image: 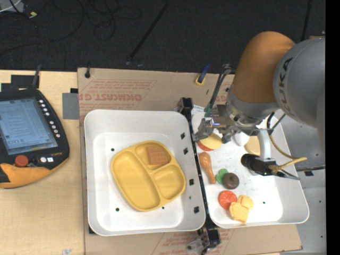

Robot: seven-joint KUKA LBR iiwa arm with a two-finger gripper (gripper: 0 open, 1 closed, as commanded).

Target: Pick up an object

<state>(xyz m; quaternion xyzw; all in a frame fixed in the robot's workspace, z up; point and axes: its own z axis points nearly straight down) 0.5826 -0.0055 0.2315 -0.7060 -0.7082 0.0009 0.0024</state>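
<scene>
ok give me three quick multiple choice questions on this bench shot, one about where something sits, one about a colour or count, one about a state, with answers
1. Where is the waffle piece?
A. in a compartment of the yellow divided plate
B. in the right bin
C. on the cardboard

2. What colour is the round tomato-like toy in the right bin?
A. blue
B. red
C. white

3. How does the tool stand?
A. parked over the tablet
B. resting inside the yellow plate
C. over the right bin's upper left part

Answers: 1 A, the waffle lies in the plate's upper compartment. 2 B, it is plainly red. 3 C, the arm's end hangs above toys by that bin's left wall.
</scene>
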